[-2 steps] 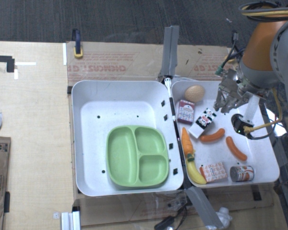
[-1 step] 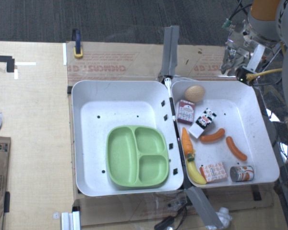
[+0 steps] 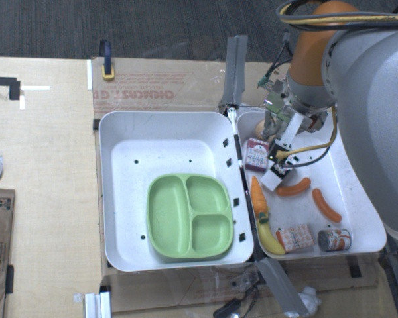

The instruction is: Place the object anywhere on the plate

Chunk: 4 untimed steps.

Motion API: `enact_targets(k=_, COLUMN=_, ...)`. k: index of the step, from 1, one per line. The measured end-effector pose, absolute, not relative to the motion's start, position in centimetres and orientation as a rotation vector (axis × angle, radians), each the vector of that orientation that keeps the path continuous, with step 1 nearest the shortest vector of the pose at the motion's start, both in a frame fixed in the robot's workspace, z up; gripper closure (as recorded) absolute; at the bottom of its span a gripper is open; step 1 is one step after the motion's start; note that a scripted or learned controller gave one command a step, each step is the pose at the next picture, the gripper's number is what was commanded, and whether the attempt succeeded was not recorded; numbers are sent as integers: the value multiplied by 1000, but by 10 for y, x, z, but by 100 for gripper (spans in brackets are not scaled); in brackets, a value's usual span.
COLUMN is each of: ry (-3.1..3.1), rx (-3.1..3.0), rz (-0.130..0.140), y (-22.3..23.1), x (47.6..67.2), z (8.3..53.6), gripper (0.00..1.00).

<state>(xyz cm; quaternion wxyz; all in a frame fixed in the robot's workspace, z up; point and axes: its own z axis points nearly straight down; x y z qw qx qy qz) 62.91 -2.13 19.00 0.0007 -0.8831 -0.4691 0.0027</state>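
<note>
Two bins: nearest, a banana (image 3: 270, 238) in the right bin (image 3: 358, 244) and the green divided plate (image 3: 189, 216) in the left. Farther back sits a small maroon carton (image 3: 257, 155), likely the target: light, stiff, best pinched across its flat faces. The pincer (image 3: 273, 138) is just beside it; released or clenched, I cannot tell.

light: bright, even, overhead | shadows: soft, faint | focus: mostly sharp
</note>
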Motion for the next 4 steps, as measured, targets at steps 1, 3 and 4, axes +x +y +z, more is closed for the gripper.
enact_targets(k=1, ry=-1698, rx=-2644, rz=6, y=-4, x=600, z=246, gripper=100)
enact_targets(k=3, ry=-1786, rx=-2584, rz=7, y=-4, x=590, z=190, gripper=100)
enact_targets(k=4, ry=-2046, rx=-2384, rz=5, y=-20, x=614, z=258, gripper=100)
